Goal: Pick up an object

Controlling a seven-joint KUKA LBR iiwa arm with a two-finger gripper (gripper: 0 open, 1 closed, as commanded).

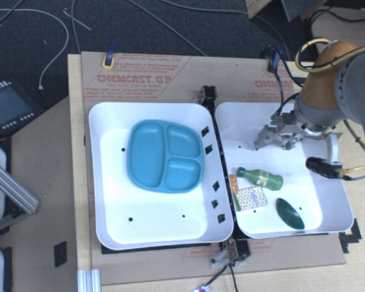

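Below my claw [274, 136], toward the near rim of the right bin [334, 221], lies the green bottle [260, 177], long axis crosswise, cap pointing left. I see the claw's fingers spread apart, gripping nothing, so I judge a downward reach is needed.

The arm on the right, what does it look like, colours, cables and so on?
The arm is grey with an orange band above the wrist. A yellow cable loops beside the band and black cables run down it. Its hand is grey metal.
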